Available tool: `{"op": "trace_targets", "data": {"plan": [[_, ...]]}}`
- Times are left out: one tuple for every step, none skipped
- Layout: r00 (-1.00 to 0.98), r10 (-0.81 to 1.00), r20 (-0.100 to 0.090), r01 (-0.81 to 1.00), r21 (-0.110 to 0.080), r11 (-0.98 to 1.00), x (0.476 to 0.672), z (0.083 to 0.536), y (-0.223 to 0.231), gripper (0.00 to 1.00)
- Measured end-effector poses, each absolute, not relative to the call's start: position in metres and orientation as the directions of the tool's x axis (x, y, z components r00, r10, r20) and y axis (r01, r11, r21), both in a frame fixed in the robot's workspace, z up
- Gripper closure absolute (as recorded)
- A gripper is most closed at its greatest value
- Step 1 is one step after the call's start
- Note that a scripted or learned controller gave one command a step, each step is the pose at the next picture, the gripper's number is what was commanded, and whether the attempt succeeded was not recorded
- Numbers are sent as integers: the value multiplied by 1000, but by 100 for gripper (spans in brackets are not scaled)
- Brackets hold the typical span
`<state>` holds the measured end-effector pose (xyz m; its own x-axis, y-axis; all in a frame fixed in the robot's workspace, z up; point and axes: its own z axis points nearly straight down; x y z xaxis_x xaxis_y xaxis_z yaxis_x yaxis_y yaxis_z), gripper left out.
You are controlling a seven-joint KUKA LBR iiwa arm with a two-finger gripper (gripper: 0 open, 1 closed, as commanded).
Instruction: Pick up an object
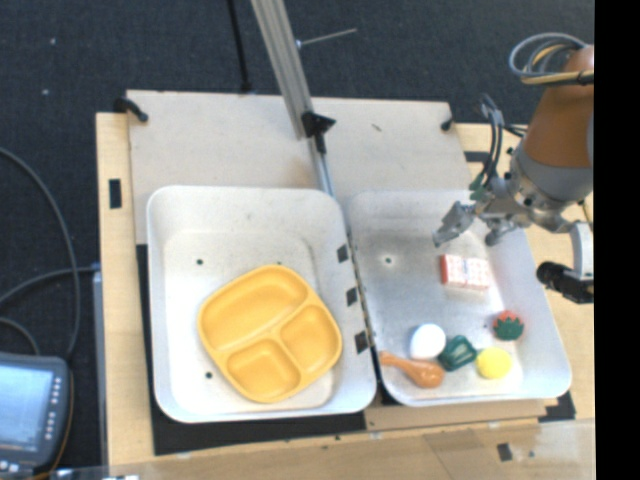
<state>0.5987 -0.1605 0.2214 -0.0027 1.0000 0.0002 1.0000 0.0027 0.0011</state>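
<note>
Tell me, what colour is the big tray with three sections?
The tray is yellow-orange, seen best in the camera view, lying in the left bin.

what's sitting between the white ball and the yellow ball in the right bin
In the camera view, a dark green object lies between the white ball and the yellow ball, near the front of the right bin.

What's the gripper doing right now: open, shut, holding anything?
Gripper: open, nothing between its fingers; it hangs over the right bin, above the pink-and-white box.
</note>
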Motion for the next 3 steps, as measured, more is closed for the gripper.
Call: {"op": "trace_targets", "data": {"plan": [[-2,1000,0,1000,1,2,599,221,-160,0],[-2,1000,-1,1000,-5,2,598,164,-153,0],[1,1000,-2,1000,-3,-1,599,121,-155,0]]}}
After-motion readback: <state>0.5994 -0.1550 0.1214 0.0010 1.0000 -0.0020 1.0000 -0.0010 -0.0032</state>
